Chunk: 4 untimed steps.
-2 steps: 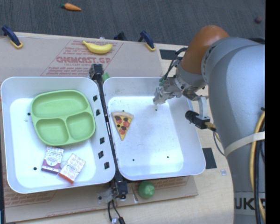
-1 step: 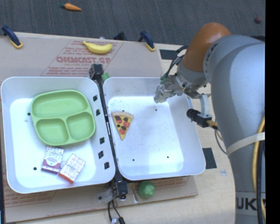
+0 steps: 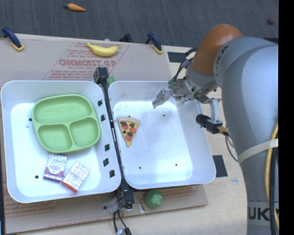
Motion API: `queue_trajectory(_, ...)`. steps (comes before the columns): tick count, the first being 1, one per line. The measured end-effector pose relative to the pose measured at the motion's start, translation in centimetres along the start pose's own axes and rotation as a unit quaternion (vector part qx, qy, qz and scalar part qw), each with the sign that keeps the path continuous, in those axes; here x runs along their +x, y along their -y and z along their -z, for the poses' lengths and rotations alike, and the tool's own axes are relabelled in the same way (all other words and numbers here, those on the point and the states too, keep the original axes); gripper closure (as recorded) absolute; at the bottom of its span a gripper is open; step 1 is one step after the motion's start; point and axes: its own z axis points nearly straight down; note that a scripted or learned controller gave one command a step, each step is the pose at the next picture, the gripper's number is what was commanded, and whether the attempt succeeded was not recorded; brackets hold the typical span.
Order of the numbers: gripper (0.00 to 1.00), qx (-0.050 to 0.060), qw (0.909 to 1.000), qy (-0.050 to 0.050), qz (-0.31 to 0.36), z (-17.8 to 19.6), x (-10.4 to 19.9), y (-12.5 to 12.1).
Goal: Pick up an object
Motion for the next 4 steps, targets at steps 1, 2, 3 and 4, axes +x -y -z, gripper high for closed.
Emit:
queue_trajectory(1,0.00,0.000,1.0000,0.001,-0.007,1.0,0.6,4.4)
queue_trajectory(2,0.00,0.000,1.0000,0.001,-0.007,-1.4,-0.2,1.9)
queue_trajectory(3,1.00,-0.001,1.0000,0.001,-0.005,-0.3,-0.1,1.9)
queue_trajectory(4,1.00,-0.002,1.0000,0.001,-0.009,4.7,-0.3,3.4)
